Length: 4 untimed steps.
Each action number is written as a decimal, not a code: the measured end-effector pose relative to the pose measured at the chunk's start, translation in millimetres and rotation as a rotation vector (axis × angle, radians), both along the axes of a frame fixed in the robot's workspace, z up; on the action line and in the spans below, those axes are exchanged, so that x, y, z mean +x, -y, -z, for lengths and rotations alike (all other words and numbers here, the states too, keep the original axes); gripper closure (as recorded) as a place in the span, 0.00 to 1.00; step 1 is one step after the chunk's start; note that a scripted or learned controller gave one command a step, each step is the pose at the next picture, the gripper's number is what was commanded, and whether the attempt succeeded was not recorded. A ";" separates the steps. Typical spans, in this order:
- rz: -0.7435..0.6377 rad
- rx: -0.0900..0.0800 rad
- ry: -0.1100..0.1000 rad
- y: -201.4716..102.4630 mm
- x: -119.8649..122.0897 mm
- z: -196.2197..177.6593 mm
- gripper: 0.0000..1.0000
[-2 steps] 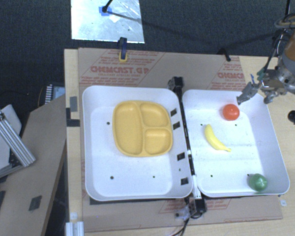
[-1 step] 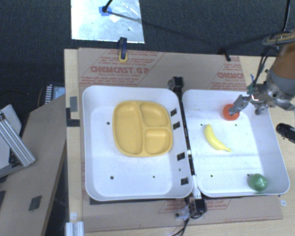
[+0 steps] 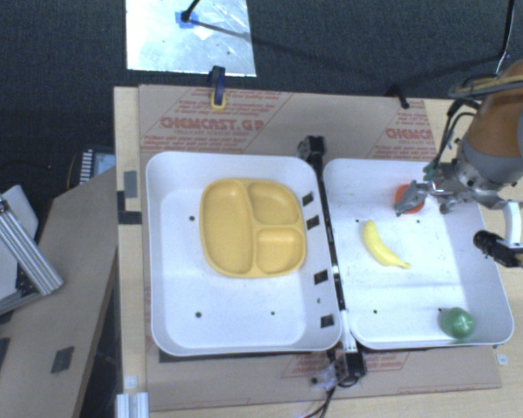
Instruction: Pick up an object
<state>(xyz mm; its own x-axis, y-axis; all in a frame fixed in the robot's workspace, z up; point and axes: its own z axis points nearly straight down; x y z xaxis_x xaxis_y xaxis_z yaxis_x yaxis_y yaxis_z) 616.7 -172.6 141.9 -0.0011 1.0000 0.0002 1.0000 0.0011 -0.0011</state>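
Near the right bin's (image 3: 506, 320) far edge, the gripper (image 3: 416, 200) pinches an orange object (image 3: 407, 194).

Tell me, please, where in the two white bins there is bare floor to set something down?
Right white bin: bare floor lies left of the yellow banana, and between it and the green round fruit. Its upper right is crowded by the gripper over an orange object. In the left white bin, margins ring the yellow divided plate.
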 end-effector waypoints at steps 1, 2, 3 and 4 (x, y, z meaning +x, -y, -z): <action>0.001 0.000 -0.001 -0.8 -0.3 52.3 0.00; 0.001 -0.002 0.006 0.0 1.9 37.9 1.00; -0.003 -0.003 0.010 2.9 6.9 -27.0 1.00; -0.003 -0.004 0.011 11.1 11.5 -88.8 1.00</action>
